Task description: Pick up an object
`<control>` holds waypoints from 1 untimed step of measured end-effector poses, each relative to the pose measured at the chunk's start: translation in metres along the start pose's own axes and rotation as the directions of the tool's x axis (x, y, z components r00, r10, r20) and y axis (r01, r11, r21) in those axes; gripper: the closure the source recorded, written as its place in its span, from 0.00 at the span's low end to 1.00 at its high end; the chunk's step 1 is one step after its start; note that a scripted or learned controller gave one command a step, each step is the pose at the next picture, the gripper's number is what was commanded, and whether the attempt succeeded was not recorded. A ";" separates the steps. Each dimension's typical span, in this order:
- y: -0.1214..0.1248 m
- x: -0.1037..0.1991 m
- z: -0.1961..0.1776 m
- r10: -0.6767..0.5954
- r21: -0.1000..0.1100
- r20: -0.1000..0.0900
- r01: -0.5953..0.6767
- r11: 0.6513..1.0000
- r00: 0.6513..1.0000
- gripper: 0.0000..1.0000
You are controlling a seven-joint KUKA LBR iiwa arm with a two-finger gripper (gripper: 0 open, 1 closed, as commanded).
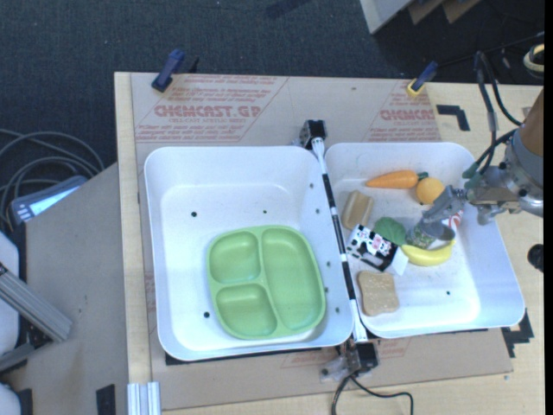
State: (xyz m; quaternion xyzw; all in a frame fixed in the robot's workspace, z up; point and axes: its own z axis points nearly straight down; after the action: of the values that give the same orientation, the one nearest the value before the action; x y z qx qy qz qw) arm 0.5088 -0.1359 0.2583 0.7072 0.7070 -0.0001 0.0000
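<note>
Bread slice [378, 293] lies below gripper [434, 228] lowered over banana [429, 252].

Brown protective-paper-covered bench top [259, 102] with red lettering, large shallow white plastic bin [173, 188] at nine o'clock, matching shallow white bin [492, 292] touching it at three o'clock, blue clamp [167, 71] at eleven o'clock, yellow-and-blue clamp [422, 78] at one o'clock
</note>
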 end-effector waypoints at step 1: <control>0.016 -0.047 0.126 0.001 0.003 -0.001 -0.001 1.000 1.000 0.00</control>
State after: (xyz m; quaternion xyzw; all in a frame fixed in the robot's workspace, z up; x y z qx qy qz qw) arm 0.5244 -0.1828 0.1326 0.7076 0.7066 -0.0008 -0.0013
